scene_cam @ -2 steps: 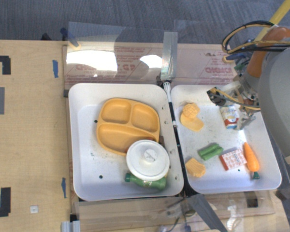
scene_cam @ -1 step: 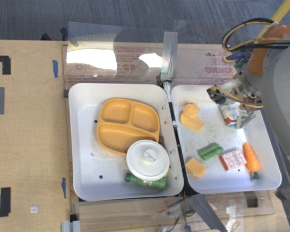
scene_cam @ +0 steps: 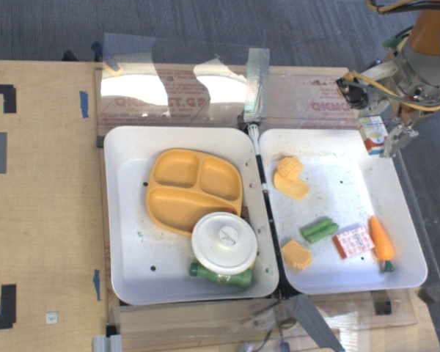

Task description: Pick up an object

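We see the gripper (scene_cam: 385, 134) above the right bin's (scene_cam: 407, 196) far right corner, apparently clenched on a small white carton (scene_cam: 373, 132); the carrot (scene_cam: 381, 240) lies nearer.

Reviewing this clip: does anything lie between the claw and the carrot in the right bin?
Nothing visible does. The claw hovers over the far right corner of the right bin, and the carrot lies along the same right wall nearer the camera. The small red-and-white packet sits beside the carrot on its left, off that line.

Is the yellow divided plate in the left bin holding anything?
Empty: the yellow divided plate shows three bare compartments; the white lidded bowl overlaps its lower edge.
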`<state>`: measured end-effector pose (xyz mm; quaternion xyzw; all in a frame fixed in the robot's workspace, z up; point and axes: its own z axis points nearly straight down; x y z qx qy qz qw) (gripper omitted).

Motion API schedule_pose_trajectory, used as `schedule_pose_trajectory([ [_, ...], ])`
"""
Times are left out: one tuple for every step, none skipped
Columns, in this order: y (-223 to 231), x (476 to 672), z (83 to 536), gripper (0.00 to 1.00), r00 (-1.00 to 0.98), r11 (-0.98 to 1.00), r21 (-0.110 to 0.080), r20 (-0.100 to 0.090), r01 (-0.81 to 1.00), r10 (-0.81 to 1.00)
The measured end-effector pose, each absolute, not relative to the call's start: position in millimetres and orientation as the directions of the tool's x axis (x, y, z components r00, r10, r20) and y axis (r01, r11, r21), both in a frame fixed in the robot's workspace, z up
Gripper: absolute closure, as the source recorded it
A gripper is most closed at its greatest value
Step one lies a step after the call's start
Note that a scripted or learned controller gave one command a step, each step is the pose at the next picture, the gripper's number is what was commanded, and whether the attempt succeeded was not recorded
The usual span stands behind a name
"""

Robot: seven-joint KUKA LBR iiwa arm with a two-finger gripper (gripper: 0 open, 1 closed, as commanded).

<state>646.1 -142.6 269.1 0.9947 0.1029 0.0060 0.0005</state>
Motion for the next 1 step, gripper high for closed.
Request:
schedule_pose_trajectory([
  [-86.2,580.4,209.9,1.00,0.973,-0.973,-0.005,-0.007,0.232,0.232],
])
